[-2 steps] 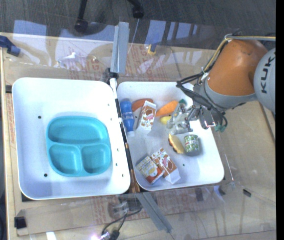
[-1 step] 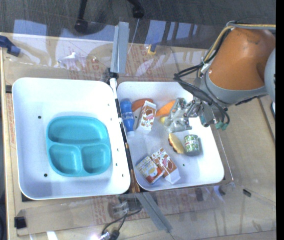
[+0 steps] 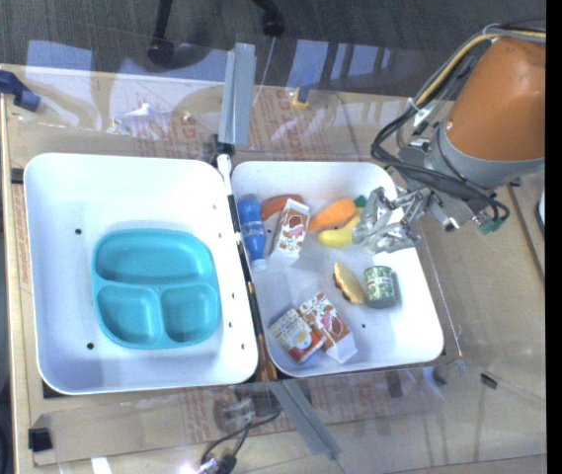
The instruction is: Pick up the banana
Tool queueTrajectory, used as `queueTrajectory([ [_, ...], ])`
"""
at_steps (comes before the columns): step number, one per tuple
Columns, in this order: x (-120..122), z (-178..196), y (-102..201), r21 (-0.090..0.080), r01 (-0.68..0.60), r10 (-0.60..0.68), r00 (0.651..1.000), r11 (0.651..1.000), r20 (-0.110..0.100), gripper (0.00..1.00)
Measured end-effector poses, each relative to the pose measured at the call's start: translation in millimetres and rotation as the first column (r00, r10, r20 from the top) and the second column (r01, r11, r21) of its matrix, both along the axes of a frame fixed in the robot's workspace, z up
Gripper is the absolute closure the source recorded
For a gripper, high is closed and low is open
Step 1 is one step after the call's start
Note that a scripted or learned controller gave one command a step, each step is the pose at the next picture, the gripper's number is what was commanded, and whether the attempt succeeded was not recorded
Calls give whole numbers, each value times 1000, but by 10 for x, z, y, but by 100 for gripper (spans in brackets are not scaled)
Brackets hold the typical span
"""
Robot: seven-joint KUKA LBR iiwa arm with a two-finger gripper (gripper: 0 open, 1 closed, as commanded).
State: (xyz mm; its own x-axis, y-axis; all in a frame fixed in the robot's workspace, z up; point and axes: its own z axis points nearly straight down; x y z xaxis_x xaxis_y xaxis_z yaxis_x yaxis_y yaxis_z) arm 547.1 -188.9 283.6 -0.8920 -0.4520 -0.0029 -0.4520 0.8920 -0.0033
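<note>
My claw (image 3: 387, 221) hangs low over the right bin (image 3: 414, 339), close to its far right edge, and the banana (image 3: 339, 234) lies just beside it, toward the bin's middle. Whether my claw is released or clenched I cannot tell; the metal at my wrist blurs together from this slant. Nothing yellow sits inside it that I can make out, so I judge the fruit not yet taken.

The banana rests near the bin's far edge, its long axis running roughly crosswise, from the divider side toward my side, and its near tip points at me. The orange carrot (image 3: 332, 212) lies touching it on the far side, and a small milk carton (image 3: 289, 229) stands just beyond its other tip.

To my mind, the coming move turns on sliding toward the bin's middle and closing across the banana's short width, without catching the carrot too.
</note>
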Motion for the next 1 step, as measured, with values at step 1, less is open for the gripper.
queueTrajectory([
  [1,-198,-521,-205,3,-308,308,951,951,-5,100],
])
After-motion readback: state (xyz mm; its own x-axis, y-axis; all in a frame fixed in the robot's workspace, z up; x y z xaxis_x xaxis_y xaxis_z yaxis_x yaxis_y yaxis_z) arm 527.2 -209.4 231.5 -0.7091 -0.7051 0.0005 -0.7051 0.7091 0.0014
